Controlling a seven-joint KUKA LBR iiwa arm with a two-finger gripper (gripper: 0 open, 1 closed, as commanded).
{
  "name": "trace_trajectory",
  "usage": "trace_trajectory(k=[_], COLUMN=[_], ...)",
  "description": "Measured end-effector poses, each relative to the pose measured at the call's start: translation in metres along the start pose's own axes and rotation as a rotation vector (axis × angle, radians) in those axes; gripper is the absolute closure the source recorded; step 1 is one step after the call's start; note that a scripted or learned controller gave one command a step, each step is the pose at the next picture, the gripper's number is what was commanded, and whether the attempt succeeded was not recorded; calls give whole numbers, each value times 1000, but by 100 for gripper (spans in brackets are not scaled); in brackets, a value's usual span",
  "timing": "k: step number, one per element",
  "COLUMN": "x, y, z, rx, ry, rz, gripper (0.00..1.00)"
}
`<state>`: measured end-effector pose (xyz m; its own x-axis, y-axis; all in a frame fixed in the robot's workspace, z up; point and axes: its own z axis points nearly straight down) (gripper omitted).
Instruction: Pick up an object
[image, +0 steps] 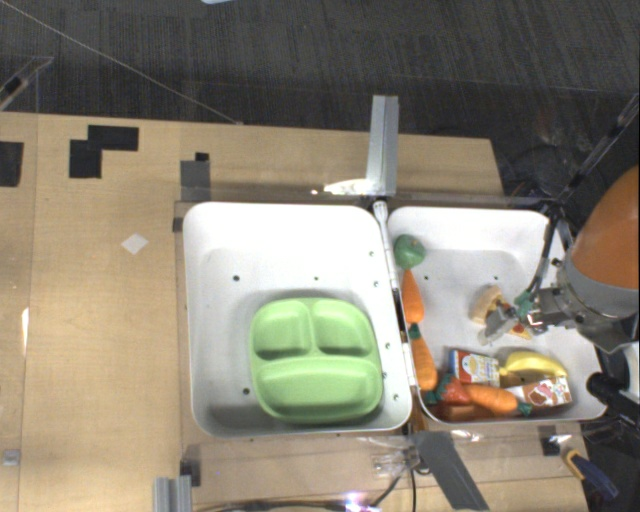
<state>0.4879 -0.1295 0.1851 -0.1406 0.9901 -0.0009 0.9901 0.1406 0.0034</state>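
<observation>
The gripper is low in the right bin, near its right side. It is too small and dark here to tell if it is open or shut. I see nothing held in it.

Just to its left lies a small tan thing, so close that they may be touching. I think the gripper came down here because this thing lies by itself on bare white floor. That makes it an easy one to grab.

A little nearer than the gripper is a crowded pile. A yellow banana lies there, just right of a little juice box. An orange carrot lies nearer still. They are packed along the near wall, so it would be hard to pick out just one.

Two more carrots lie in a line along the left wall. A green ball sits beyond them, in the far left corner. Things so close to a wall leave little room for a grab.

Behind the gripper, the grey arm with its orange band comes in from the right.

The left bin has a green tray in it, lying flat at its near end. The tray is wide and far from the gripper, so I do not think it is what the gripper is after.
</observation>
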Motion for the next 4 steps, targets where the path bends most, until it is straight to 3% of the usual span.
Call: trace_trajectory(k=[1,2,3,4], x=[-19,-58,-31,-65], y=[74,74,-5,39], z=[58,95,77,89], rx=[0,-10,0,-24], ry=[0,-2,0,-6], rz=[133,284,323,230], gripper=[0,0,0,0])
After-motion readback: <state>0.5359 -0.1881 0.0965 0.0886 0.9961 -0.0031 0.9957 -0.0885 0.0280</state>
